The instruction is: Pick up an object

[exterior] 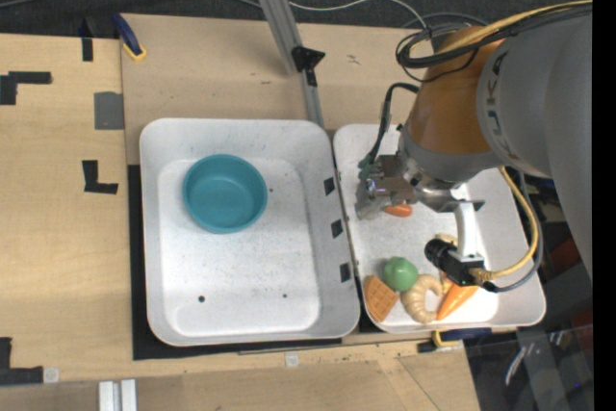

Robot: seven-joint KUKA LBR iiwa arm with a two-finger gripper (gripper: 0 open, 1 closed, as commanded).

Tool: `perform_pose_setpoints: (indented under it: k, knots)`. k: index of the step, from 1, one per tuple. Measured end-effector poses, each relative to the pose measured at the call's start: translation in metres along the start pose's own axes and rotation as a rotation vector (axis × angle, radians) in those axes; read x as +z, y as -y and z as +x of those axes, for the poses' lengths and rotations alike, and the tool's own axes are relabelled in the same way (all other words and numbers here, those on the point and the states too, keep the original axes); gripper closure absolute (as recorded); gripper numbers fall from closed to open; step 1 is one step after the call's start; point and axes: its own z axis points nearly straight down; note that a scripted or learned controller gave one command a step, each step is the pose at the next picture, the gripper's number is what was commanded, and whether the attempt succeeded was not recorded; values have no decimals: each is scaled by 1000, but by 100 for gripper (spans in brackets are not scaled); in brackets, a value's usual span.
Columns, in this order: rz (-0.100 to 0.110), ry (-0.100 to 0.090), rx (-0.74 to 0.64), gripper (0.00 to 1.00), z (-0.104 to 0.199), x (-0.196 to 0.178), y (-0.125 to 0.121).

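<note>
Pincer [375,195] over right bin [515,308], toys [416,287] nearer camera.

grey arm [539,91] reaching in — wrist lowered

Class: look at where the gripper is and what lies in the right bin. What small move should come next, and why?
Probably a short shift toward the bin's near edge. The gripper sits low in the right bin, apart from the green ball, waffle and carrot clustered there.
</note>
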Motion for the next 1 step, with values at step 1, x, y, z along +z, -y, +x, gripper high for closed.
perform_pose_setpoints:
  k: [1]
  knots:
    - [-2,-1,-1,100,63,-13,-1]
